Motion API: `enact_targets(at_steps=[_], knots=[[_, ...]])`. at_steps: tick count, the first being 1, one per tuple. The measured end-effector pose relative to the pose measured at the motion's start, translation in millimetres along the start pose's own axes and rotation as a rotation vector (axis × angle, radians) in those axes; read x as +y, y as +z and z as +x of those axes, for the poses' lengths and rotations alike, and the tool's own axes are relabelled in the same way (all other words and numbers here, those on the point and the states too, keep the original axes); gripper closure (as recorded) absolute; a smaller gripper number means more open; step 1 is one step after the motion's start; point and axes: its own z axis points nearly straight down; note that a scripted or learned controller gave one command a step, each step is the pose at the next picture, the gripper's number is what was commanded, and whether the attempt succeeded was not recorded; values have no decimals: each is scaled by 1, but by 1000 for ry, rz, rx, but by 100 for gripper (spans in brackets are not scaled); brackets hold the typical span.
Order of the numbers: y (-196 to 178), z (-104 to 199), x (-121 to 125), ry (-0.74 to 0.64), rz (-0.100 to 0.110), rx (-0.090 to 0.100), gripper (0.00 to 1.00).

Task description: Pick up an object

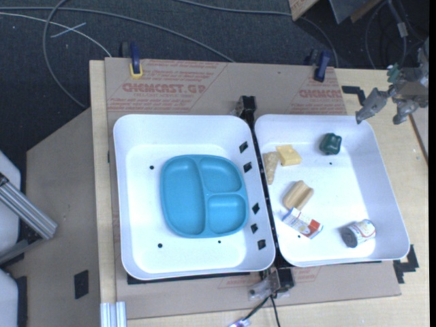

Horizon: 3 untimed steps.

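6 loose objects are noted in the right bin (pixel 381 203), any of which could serve as the object to be picked. A dark green item (pixel 330 143) lies near the bin's far right corner. A yellow block (pixel 289 155) and a pale tan piece (pixel 271 167) sit close together by the inner wall. A tan block (pixel 298 195) lies near the middle, with a small red-and-white packet (pixel 302 223) just below it. A grey and white rounded item (pixel 357 232) rests near the front right corner.

The gripper (pixel 385 108) is seen above the bench just beyond the bin's far right corner, apart from every object. Its 2 fingers are spread and nothing is held between them. The task is judged not begun: approach, descent, closure and lift all remain.

The left bin (pixel 129 182) holds a blue 3-compartment plate (pixel 204 195). Red printing on the cardboard underlay (pixel 163 86) is read in part as "CHEMCAST GP". The packet's label cannot be read.
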Motion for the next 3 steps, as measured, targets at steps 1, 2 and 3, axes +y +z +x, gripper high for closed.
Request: enact_targets(at_steps=[1,2,3], knots=[[-8,1,2,-4,-13,-3,0],[43,0,-7,-3,-9,-2,0],[88,7,-4,-5,-8,-2,0]])
